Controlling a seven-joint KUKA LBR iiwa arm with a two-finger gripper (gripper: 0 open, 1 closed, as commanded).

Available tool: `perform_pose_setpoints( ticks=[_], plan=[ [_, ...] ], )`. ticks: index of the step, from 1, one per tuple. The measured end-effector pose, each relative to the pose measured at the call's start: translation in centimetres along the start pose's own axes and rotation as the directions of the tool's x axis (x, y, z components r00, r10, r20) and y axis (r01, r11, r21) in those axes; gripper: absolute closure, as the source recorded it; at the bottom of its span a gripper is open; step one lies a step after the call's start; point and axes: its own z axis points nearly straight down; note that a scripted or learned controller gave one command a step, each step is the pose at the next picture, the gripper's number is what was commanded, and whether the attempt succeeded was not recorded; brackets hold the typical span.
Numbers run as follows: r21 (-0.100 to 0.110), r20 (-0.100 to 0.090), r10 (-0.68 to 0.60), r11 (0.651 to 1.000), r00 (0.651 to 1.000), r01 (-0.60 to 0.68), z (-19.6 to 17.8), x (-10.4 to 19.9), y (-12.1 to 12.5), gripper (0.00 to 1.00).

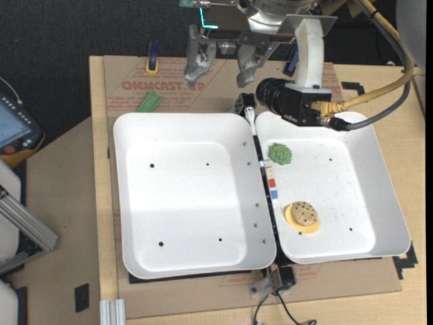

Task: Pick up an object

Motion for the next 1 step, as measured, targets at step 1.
perform_pose_setpoints(
  ticks=[1],
  plan=[
    [-0.004, -0.002, -0.001, 1.000, 1.000, 0.001, -1.10, 0.06, 0.04, 1.00]
  ],
)
